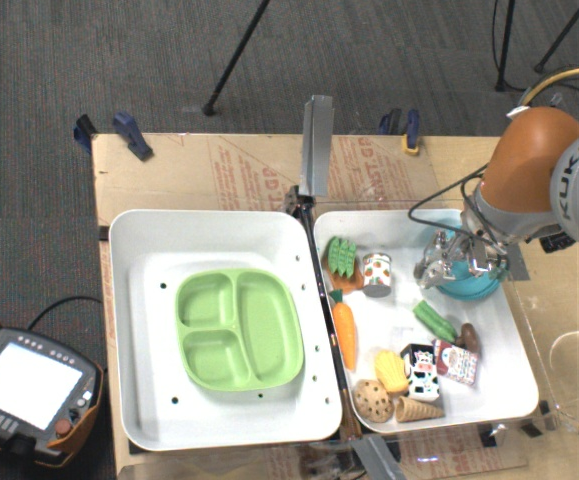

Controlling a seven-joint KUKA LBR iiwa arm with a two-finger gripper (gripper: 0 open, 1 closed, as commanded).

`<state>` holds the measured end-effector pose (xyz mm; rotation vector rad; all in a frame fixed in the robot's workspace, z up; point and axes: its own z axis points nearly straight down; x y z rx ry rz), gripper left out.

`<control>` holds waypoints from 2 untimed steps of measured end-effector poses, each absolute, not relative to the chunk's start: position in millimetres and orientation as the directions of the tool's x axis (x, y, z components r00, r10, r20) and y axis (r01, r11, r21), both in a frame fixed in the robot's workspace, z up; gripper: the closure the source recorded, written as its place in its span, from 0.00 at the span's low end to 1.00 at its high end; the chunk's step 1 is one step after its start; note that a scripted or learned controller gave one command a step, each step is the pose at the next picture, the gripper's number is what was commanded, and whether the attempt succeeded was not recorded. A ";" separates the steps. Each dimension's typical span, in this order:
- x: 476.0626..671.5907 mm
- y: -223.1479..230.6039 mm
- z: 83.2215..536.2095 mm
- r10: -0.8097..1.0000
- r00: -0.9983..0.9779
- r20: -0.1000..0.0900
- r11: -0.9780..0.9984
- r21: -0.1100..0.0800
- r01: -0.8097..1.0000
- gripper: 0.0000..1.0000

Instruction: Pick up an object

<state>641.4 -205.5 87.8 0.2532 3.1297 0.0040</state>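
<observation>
The pick looks barely begun: the gripper (pixel 447 268) hangs low in the right bin (pixel 525 368), toward its 1 o'clock corner, right over a teal bowl (pixel 469 286), and nothing can be seen between its fingers; whether they are apart or together I cannot tell from this slant. Closing on something and lifting it clear are, by my reading, both left to do. The likeliest target is the bowl beneath, round and so without a long axis, its mouth facing up. Just beside it toward 7 o'clock lies a green pod-shaped toy (pixel 435 321), long axis running from 10 to 4 o'clock. The left bin (pixel 129 268) holds a green divided plate (pixel 239 328).
</observation>
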 end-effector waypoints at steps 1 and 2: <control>643.5 -203.5 99.0 0.159 -0.987 -0.007 0.987 0.005 0.159 1.00; 630.5 -210.5 88.2 0.729 -0.685 0.001 0.685 0.002 0.729 1.00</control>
